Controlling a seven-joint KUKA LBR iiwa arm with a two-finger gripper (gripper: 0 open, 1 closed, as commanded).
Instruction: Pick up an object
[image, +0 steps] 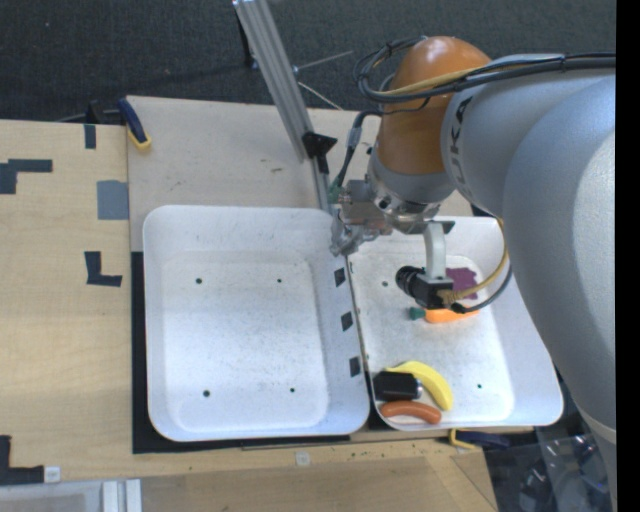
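1. At the far left, pale wooden desk (60, 330) with dark tape marks (100, 270) and a grey patch (112, 198); further back, a blue clamp with a yellow tip (135, 124).
2. Next along, left white bin (240, 330), shallow and speckled with fine grey dust.
3. Behind its far right corner, a slanted metal bar (280, 90) running up out of view.
4. Over the divide between the two bins, near the far rim: jaws, pointing down. Impossible to tell how far apart, or whether anything sits between them.
5. In the right white bin (500, 345), at the near left corner: a black block (395, 384) touching a yellow banana-shaped piece (430, 381), with a red piece (410, 410) just in front, against the near rim.
6. Around mid-bin, well apart from that cluster: an orange piece (442, 316) with a small green end (413, 313), and just behind it a purple piece (463, 272), partly hidden.
7. Above and to the right, orange band (430, 100), then the bulky grey arm (560, 200), covering the bin's far right corner.
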